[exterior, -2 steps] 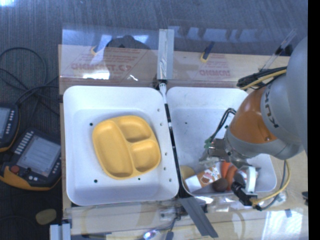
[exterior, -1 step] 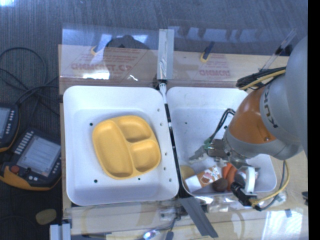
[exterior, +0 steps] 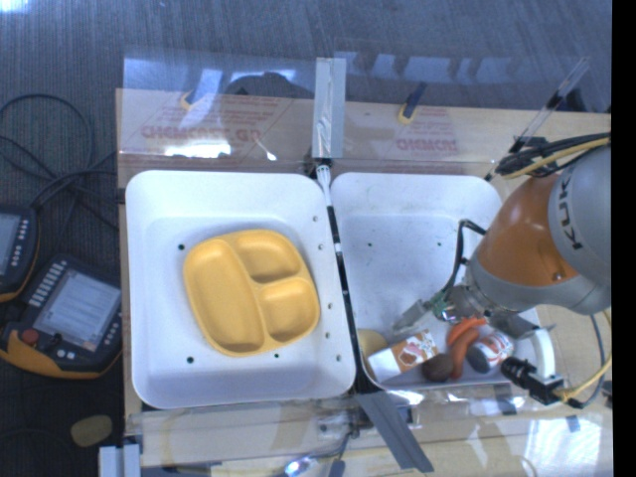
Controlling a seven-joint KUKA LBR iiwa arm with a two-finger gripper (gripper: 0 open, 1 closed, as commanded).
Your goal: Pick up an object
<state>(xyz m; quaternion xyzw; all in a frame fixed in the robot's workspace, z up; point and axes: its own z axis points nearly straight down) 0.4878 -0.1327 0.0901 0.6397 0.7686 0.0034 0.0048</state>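
A heap of small objects lies in the near corner of the right bin (exterior: 397, 217): an orange curved piece (exterior: 467, 330), a brown lump (exterior: 438, 368), a white and orange packet (exterior: 414, 351), a tan round object (exterior: 372, 343) and a small white and grey item (exterior: 490, 350). My gripper (exterior: 449, 311) hangs low just above this heap, under the grey and orange wrist (exterior: 527, 246). The wrist hides much of it, and I cannot make out anything held in it.
The left bin (exterior: 149, 227) holds a yellow divided plate (exterior: 250, 291). A raised wall (exterior: 336, 256) separates the two bins. The arm covers the right side of the right bin. A teach pendant (exterior: 60, 316) and cables lie on the floor at left.
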